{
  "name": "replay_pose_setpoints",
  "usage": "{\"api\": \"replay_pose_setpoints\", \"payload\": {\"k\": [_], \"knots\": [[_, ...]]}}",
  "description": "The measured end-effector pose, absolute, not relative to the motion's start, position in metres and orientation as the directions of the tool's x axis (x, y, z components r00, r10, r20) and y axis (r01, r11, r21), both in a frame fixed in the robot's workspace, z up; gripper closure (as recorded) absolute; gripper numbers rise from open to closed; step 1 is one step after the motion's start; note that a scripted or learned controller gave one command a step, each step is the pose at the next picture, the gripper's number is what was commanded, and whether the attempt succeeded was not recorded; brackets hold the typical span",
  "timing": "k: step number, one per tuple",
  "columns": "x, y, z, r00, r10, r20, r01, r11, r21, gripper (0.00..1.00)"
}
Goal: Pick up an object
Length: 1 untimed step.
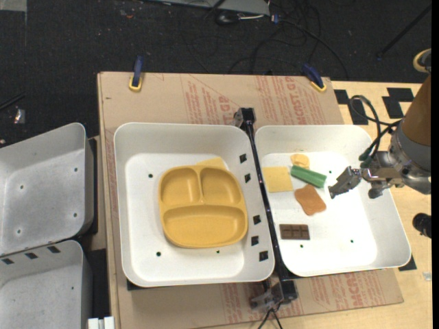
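Two shallow white bins sit side by side on a cardboard-covered bench. The left bin [130,184] holds a yellow divided tray [203,208] in its middle. The right bin [384,238] holds a small cluster of objects near its left wall: a pale yellow block [277,179], a small orange-yellow piece [300,160] toward the far edge, a green stick [308,176] lying at a slant between them, an orange-brown lump [311,200] just nearer, and a dark brown bar [295,232] apart, toward the near-left corner.

The gripper [341,184] reaches in from the bin's right edge, hanging just right of the cluster. Its dark fingers look spread apart, with nothing between them.

This appears to be the approach step; no object is grasped yet. The next move likely calls for shifting left over the orange-brown lump or green stick, lowering, then closing on one piece without nudging its close neighbours.
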<state>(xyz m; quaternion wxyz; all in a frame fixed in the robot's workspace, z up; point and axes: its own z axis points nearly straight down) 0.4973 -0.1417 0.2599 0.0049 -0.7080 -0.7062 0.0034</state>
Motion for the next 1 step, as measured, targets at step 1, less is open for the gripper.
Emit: {"api": "replay_pose_setpoints", "payload": {"k": [1], "knots": [[0.4995,-0.1413,0.2656,-0.001,1.000,0.000,1.000,0.001,-0.001,0.00]]}}
